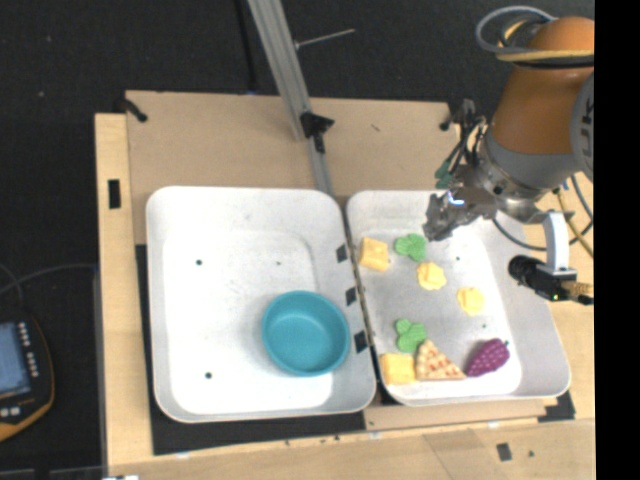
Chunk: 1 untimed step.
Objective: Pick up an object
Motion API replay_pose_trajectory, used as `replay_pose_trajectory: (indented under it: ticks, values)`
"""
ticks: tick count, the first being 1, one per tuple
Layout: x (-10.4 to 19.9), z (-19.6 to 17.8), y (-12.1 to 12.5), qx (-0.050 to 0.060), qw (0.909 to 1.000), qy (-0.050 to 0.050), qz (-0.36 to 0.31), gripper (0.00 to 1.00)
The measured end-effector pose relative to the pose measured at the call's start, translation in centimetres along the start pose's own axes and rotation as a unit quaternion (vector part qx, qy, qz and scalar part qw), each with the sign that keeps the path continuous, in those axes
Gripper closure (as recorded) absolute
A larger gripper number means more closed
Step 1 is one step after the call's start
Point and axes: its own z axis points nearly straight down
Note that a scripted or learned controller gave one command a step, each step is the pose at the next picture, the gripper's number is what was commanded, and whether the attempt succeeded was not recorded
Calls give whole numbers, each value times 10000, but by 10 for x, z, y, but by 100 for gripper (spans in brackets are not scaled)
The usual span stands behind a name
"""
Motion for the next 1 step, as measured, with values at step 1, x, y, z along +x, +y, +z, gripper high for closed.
replay_pose_trajectory:
  ticks: [1]
  values:
    - [49, 0, -10, 2, 10000, 0, 2, 100]
